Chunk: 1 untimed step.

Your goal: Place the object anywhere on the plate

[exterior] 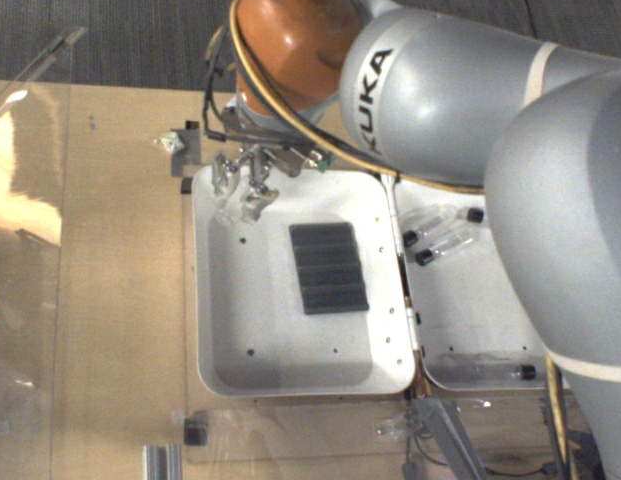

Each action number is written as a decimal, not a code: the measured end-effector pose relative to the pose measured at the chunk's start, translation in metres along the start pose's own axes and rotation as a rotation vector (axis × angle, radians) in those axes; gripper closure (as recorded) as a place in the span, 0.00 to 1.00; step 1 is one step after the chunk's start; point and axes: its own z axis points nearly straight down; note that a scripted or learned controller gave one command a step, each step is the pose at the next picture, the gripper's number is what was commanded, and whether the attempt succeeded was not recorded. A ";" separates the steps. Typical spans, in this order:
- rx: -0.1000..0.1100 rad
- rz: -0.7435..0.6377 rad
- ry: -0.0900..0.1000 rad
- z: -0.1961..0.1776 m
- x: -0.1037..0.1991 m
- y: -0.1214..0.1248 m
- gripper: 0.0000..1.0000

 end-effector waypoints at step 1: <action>-0.001 -0.329 0.001 0.024 0.009 -0.007 1.00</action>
